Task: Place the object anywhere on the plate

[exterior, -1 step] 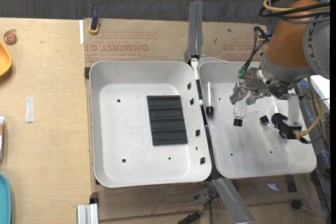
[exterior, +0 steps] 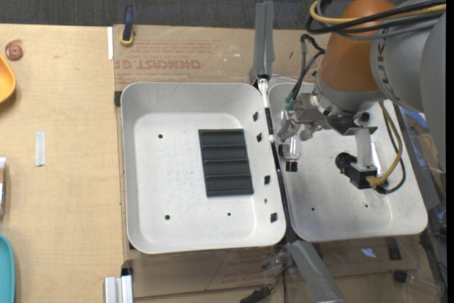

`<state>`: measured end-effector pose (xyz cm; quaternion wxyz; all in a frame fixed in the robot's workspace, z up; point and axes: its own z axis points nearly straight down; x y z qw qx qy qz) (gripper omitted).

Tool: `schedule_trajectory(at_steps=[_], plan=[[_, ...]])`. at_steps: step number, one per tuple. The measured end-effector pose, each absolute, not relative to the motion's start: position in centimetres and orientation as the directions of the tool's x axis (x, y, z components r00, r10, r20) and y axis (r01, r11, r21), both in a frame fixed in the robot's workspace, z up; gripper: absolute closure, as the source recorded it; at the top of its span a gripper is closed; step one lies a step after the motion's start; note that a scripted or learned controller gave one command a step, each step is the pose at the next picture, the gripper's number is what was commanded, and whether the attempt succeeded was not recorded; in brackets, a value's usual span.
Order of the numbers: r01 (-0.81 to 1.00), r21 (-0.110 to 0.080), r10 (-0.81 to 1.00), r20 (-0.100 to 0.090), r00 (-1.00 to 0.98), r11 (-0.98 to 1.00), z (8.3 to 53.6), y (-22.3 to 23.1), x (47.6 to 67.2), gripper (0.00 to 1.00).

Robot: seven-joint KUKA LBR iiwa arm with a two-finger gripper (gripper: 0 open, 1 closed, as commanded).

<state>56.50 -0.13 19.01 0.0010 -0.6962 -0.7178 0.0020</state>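
Note:
A black ribbed rectangular plate [exterior: 225, 162] lies flat in the middle of the left white bin [exterior: 142, 152]. My gripper [exterior: 289, 147] hangs over the left edge of the right white bin [exterior: 397, 216], close to the divider between the bins and to the right of the plate. A small dark spot [exterior: 291, 167] sits just under the gripper tip; I cannot tell whether it is an object or a shadow. Nothing clearly shows in the gripper.
The grey arm with its orange band [exterior: 355, 46] covers the upper part of the right bin. A black fitting with yellow cable [exterior: 360, 172] hangs from the wrist. Small black clips [exterior: 273, 218] line the left bin's right wall. An orange item [exterior: 4, 81] lies on the bench at far left.

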Motion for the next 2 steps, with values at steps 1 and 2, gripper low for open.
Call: schedule_trajectory(at_steps=[1,2], plan=[[0.986,-0.004,0.986,-0.001,-0.169,0.169,19.0,5.6,53.7,1.00],[0.941,-0.004,0.941,0.000,-0.340,0.340,19.7,9.9,51.5,1.00]])
